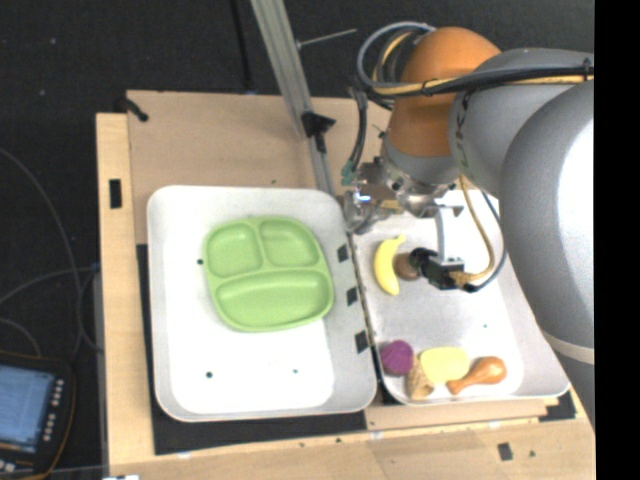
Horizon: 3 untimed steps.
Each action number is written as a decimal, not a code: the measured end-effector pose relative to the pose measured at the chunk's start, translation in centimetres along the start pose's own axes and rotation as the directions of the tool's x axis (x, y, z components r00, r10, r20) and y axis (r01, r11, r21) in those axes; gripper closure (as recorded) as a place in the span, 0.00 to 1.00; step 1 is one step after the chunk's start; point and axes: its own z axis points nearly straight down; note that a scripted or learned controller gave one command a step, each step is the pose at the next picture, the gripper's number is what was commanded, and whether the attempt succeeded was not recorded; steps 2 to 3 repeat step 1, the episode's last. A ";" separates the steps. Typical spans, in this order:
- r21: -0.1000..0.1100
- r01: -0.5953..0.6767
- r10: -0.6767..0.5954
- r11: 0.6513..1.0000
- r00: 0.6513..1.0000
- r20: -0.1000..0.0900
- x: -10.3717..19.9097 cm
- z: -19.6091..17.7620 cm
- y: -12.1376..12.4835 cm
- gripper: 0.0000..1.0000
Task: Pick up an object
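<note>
while the arm reaches over the right bin, its gripper sits at that bin's far left corner, near the banana lying by the left wall; whether it is wide or narrow i cannot tell. a purple lump, a yellow block and an orange-brown toy crowd the near edge. a green plate rests in the left bin.

A slanted metal post rises over the wooden bench — a lit screen sits lower left.
</note>
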 end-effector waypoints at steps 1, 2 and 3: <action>-0.001 -0.001 0.001 1.000 1.000 0.000 4.3 -1.1 2.0 1.00; -0.001 -0.001 0.001 1.000 1.000 0.000 4.3 -1.1 2.0 1.00; -0.001 -0.001 0.001 1.000 1.000 0.000 4.3 -1.1 2.0 1.00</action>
